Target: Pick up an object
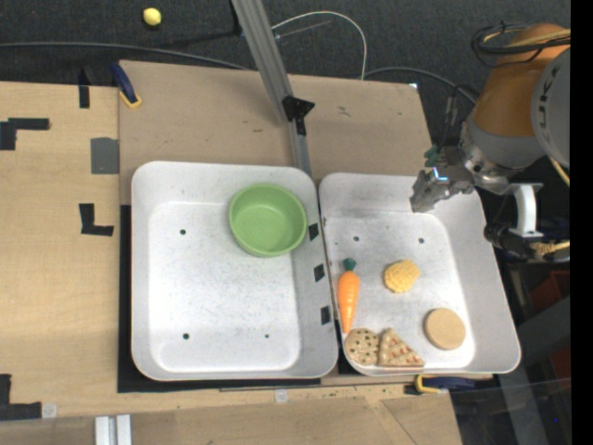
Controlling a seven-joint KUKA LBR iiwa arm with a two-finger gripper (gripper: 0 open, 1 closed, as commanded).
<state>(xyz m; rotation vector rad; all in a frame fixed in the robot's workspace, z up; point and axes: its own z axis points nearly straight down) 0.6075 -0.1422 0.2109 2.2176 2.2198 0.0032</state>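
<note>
Hanging over the far right corner of the right bin [482,248], the gripper [428,193] is seen at a slant that hides its tips, so whether anything is clenched or released cannot be told; nothing is seen carried beneath it. Candidate objects for the pick are gathered in the near half of that bin: a carrot [347,297] lies lengthwise against the left wall, a yellow textured piece [401,275] sits near the middle, a tan round disc [445,328] rests toward the near right, and a cookie [361,346] and a pizza slice [399,350] are pressed together in the near left corner. All are well apart from the gripper — the pick is judged not yet begun. A green bowl [268,219] stands alone in the left bin [157,248], at its far right. The yellow piece, lying free of walls and neighbours, is judged the easiest to close on; the corner pair would likely be crowded.
</note>
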